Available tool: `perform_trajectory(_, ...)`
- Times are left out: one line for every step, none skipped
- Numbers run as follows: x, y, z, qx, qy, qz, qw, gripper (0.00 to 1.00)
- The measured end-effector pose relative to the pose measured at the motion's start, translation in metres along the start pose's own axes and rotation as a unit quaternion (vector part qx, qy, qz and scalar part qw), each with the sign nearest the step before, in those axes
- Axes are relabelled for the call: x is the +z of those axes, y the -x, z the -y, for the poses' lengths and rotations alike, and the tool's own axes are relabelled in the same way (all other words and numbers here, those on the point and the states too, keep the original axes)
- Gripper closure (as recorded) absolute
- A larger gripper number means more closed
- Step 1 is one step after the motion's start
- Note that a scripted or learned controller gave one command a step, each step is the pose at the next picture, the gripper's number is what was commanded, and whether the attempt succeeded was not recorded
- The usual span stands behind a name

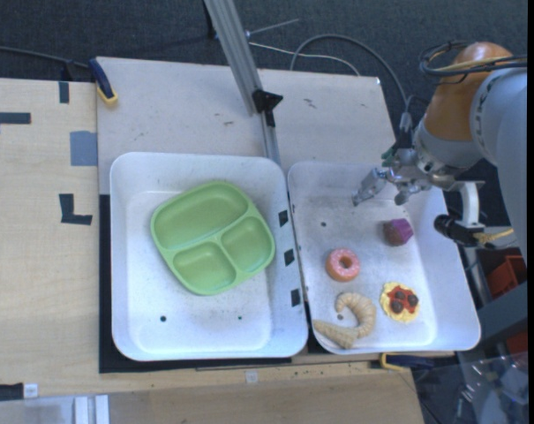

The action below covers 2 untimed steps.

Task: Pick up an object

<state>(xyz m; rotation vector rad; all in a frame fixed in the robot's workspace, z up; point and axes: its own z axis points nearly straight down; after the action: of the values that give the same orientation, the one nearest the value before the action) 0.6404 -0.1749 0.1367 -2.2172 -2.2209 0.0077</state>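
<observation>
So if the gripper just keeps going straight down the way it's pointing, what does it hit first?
Probably the bare floor of the right bin, not a toy. The gripper sits up-left of the purple piece, though height is hard to judge.

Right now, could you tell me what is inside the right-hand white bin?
The right-hand bin holds a purple piece, a pink donut, a croissant and a small pizza. The gripper hangs over its upper part, covering a little of the floor there.

arm (505, 104): you see a grey shell
band (456, 104): you see orange, above the wrist
cable (447, 56): dark loop over the band
gripper (383, 193): grey metal, two fingers
</observation>
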Motion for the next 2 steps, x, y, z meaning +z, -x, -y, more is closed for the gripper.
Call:
perform_trajectory(0.051,-0.001,0.000,0.000,0.002,0.001,1.0000,0.00)
perform_trajectory(0.038,-0.001,0.000,-0.001,0.002,0.000,1.0000,1.00)
